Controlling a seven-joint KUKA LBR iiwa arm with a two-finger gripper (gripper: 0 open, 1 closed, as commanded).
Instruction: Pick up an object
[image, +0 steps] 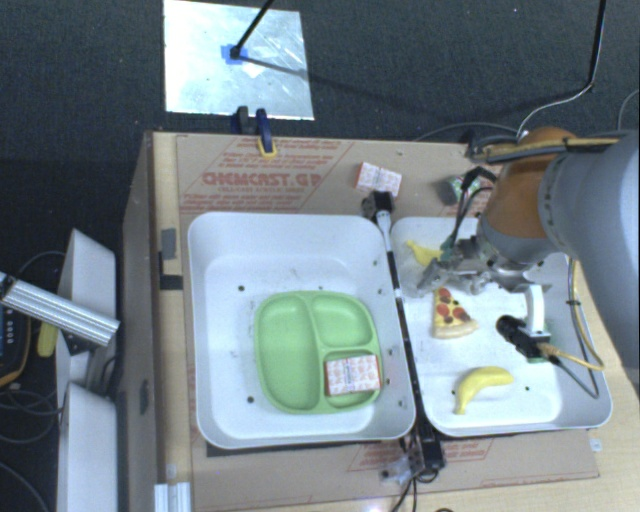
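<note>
Pizza (453, 313) lies in the right bin (575, 405), just below the gripper (452, 270); banana (480, 384) lies further below. Jaw state cannot be told. A descent off-centre may nudge the slice away, missing it.

The arm (590, 200) runs off the right edge, so most of its length is cut away. Its wrist covers the far corner of the right bin (520, 415) and most of a small yellow thing (420, 252) there, too hidden to name. The print on the little packet (352, 374) is too small to read.
</note>
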